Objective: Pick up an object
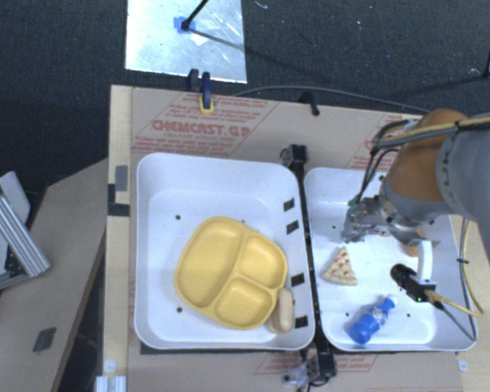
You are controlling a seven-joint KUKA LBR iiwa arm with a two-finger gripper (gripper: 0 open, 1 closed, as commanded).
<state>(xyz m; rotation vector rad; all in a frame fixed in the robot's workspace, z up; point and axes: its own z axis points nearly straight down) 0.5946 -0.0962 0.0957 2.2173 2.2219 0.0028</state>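
The gripper hangs over the bare floor of the right bin, near its left wall. Whether it is open or closed cannot be determined, and nothing is seen held in it. The nearest candidate, the pizza slice, lies flat just in front of the gripper, toward the bin's near wall and apart from it. Its long axis runs from the tip, which points back at the gripper, to the crust, and the blue bottle lies further off the same way, set diagonally.
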